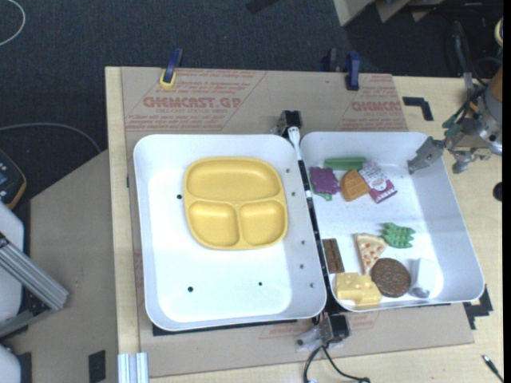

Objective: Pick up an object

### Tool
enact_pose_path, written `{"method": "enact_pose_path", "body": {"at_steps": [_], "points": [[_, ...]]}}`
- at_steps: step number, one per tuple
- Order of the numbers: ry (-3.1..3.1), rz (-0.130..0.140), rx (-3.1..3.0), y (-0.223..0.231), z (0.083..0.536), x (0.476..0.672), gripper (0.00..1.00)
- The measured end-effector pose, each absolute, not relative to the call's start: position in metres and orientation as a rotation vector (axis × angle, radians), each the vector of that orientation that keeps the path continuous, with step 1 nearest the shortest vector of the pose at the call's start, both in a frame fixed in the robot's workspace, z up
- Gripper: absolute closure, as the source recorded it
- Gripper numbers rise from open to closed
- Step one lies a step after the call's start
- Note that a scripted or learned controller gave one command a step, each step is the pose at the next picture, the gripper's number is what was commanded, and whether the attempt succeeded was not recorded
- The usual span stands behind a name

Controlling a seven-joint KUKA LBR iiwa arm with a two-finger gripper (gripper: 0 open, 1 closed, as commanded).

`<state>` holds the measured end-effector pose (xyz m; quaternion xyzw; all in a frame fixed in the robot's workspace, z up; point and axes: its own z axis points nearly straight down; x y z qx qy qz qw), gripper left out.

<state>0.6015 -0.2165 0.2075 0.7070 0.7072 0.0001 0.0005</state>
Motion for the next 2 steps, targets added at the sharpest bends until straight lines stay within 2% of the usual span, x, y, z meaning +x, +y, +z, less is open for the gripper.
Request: {"method": "enact_pose_path", "body": {"at_steps": [1,2], "points": [[2.225,-0.004,2.226,-0.214,0.151,0.591,0.0],[2.225,-0.003,2.224,-0.207,0.106,0.593,0.0]]}}
